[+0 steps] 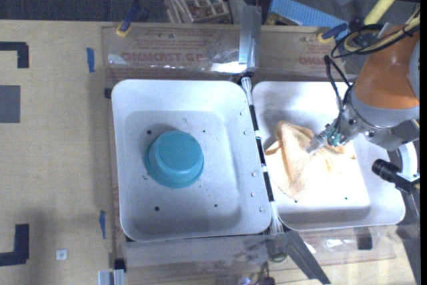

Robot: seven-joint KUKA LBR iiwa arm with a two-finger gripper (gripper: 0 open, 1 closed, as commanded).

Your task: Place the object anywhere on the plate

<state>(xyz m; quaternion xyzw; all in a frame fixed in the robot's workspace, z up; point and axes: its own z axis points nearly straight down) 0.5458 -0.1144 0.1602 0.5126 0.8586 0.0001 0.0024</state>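
A pale orange cloth [297, 160] lies crumpled in the right bin [347, 207], bunched up towards its left wall. My gripper [319, 143] reaches in from the right and sits on the cloth's upper right part. Its fingers are drawn together with a fold of the cloth pinched between them. The blue round plate [175, 158] rests in the middle of the left bin [220, 110], well to the left of the gripper and apart from the cloth.
A metal divider rail [259, 150] runs between the two bins. The arm's orange band and grey wrist [387, 93] hang over the right bin's far right corner. Clutter and cardboard [180, 53] lie behind the bins.
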